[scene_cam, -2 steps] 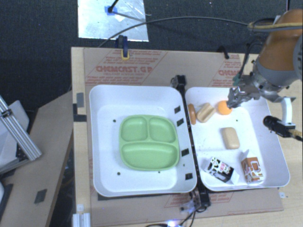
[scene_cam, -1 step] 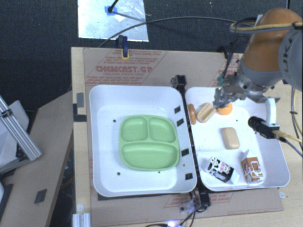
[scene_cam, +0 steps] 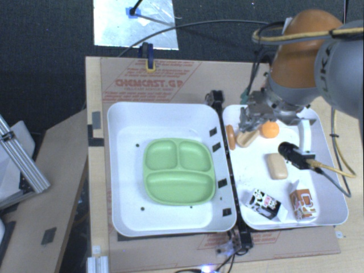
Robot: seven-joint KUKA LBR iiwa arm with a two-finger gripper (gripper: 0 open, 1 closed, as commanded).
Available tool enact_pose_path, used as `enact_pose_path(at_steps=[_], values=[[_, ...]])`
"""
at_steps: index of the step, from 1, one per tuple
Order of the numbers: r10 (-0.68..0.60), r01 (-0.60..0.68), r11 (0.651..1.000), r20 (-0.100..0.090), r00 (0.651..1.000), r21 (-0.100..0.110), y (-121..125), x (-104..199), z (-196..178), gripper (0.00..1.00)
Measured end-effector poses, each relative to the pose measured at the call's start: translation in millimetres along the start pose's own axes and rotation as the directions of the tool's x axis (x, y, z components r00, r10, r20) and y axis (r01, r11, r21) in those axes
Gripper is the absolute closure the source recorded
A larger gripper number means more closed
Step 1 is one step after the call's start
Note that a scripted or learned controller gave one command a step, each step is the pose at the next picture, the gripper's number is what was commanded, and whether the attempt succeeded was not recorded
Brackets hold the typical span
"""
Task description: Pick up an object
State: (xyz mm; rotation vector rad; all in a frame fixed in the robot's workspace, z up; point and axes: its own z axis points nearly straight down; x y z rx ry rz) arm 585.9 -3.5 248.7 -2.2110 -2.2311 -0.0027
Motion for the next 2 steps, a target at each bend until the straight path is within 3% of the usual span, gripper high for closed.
enact_pose_path(at_steps=[2], values=[[-0.001, 0.001, 1.000, 0.000, 1.000, 0.001, -14.2, 105.3, 12.7, 1.00]])
